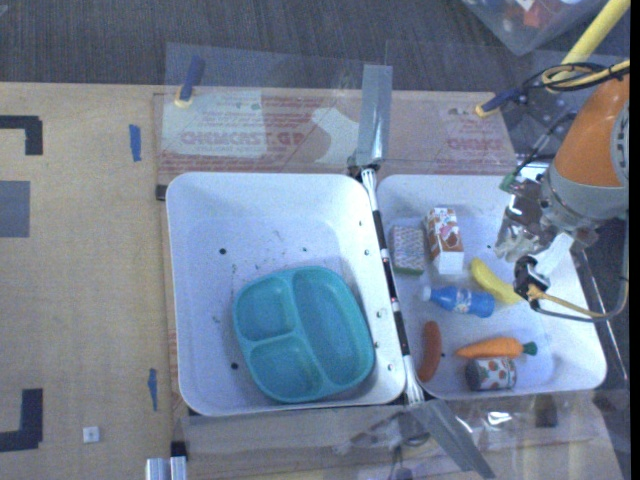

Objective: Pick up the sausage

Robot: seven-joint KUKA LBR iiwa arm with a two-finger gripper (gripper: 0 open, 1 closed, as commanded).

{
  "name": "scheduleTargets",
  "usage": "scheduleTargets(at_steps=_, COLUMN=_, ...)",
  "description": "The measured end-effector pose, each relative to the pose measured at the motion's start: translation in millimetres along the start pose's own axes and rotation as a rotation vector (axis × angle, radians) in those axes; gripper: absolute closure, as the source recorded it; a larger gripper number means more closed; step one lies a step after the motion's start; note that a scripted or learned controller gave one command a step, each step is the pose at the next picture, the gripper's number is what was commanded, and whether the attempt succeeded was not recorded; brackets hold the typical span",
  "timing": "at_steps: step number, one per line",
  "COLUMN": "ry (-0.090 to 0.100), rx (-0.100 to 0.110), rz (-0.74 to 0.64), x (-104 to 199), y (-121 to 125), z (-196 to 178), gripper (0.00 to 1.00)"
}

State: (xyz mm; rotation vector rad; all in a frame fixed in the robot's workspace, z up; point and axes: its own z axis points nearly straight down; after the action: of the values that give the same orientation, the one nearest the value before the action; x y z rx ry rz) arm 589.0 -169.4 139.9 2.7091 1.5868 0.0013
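Left of and below the claw [520, 238], a reddish-brown sausage [430, 350] lies in the shallow white right bin [590, 368] on a tan bench [80, 268]; claw state cannot be told.

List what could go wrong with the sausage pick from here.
1. The sausage lies against the right bin's left wall, so a finger may strike the wall rather than straddle it.
2. The gripper sits over the banana, across the bin; the blue bottle lies in between and could get knocked.
3. The carrot lies close by, a likely mistaken grasp.
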Motion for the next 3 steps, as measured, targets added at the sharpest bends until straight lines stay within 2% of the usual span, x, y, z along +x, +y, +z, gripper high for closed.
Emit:
scheduleTargets(at_steps=1, ry=0.0, rx=-0.001, rz=-0.237, x=-8.7, y=-4.3, z=-41.5, gripper=1.0)
scheduleTargets(at_steps=2, ry=0.002, rx=0.003, rz=-0.713, x=-28.8, y=-42.5, z=-55.2, gripper=1.0)
scheduleTargets(at_steps=3, ry=0.001, rx=-0.002, rz=-0.711, x=-29.2, y=-41.1, z=-65.6, gripper=1.0)
